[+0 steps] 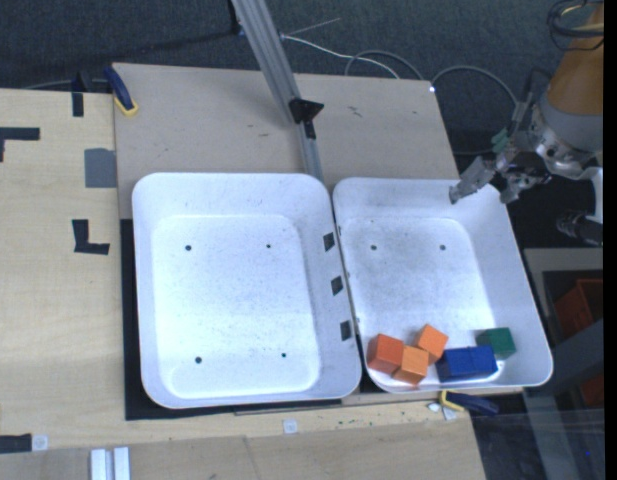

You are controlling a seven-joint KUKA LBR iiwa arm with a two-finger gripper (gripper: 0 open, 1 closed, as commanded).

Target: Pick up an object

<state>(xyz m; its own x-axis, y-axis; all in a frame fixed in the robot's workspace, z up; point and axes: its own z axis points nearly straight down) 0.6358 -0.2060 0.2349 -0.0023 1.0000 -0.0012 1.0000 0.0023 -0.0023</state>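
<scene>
Look first at the fingers [485, 179]: they hang at the far right corner of the right bin [522, 268], over its rim, and nothing is held between them; you cannot tell from this slant whether they stand wide or narrow, since the tips blur into the dark wrist hardware behind them. Behind them the arm [574, 88] comes in from the right edge of the table [208, 118], its orange band above the grey wrist. The things you could pick all sit well apart from the fingers, crowded along the near edge of the right bin. There you see three orange cubes [388, 351] bunched together, touching or nearly so, one of them tilted on its corner. Just beside them to the right lies a blue block [466, 364], and a green block [499, 342] sits at that block's far right end, close against the bin's near right corner. The left bin [148, 268] lies alongside, its rim meeting the right bin's rim down the middle of the table. A slanted metal bar [273, 53] crosses the far edge of the table, ending at the seam between the two bins.
</scene>
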